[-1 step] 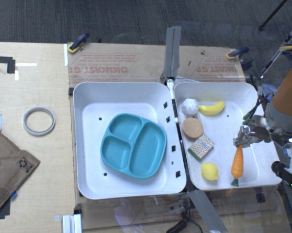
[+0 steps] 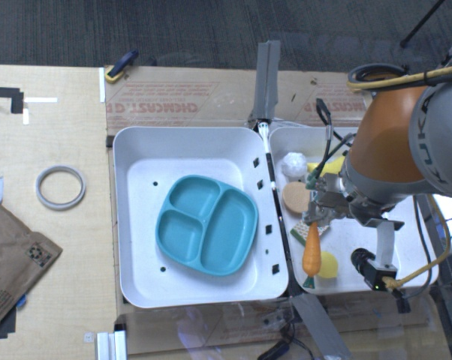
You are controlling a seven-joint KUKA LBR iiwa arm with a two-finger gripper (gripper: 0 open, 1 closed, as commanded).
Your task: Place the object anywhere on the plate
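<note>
Single fixed overhead view, tilted slightly; both bins (image 2: 125, 201) are framed lower centre, bench (image 2: 46, 126) seen at left, arm (image 2: 395, 141) entering from frame right, medium range.

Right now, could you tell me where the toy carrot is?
In the camera view, the carrot lies in the right bin near its left wall, below the tan round piece and beside a yellow item.

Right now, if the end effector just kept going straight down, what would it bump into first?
Probably the carrot: the end effector hangs right over its upper end in the right bin. Depth is hard to judge from above.
</note>
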